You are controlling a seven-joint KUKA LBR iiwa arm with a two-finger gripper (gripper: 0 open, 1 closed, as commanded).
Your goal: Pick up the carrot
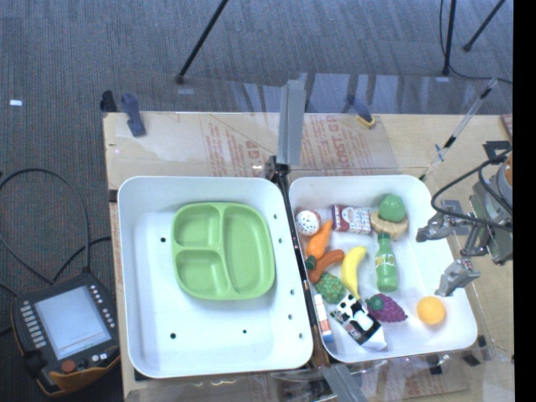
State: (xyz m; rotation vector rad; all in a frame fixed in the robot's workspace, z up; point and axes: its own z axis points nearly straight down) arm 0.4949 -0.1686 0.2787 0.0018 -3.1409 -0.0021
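An orange carrot [319, 239] lies tilted in the left part of the right bin [456, 342], just below a white ball [307, 221]. A second carrot-like orange piece with a green end [327, 261] lies right beneath it, beside a banana [353, 270]. My gripper [441, 255] hangs over the bin's right side, far right of the carrots. Its two fingers are spread, it is open, and nothing sits between them.
The right bin also holds a red-and-white carton [352, 219], a green fruit on a biscuit [391, 210], a green bottle [385, 263], broccoli [330, 287], grapes [386, 308], an orange [430, 310] and a cow-patterned box [358, 320]. The left bin [142, 308] bears a green divided plate [224, 249].
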